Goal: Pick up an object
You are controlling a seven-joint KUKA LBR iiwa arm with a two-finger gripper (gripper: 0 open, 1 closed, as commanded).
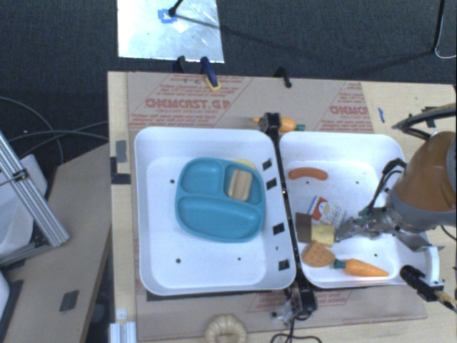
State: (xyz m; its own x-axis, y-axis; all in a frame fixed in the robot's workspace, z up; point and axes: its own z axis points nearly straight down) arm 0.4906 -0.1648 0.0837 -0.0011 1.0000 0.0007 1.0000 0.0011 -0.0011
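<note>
The right bin [357, 184] holds several toy foods. A reddish sausage [308, 173] lies at the back, with a red and white carton [327, 209] in the middle. Nearer the front sit a brown square [304, 227], a yellow cheese piece [323, 234], a round tan biscuit [318, 254] and an orange carrot [364, 267]. My gripper [348, 229] hangs low in this bin, just right of the cheese piece and above the carrot. Its tip points left toward the cheese and carton. Nothing shows as held.
The left bin [153, 213] carries a blue divided plate [207, 216] with a tan block [239, 184] in its upper right compartment. A black divider [282, 206] joins the bins. The arm's orange-brown body [428, 184] covers the right bin's right side.
</note>
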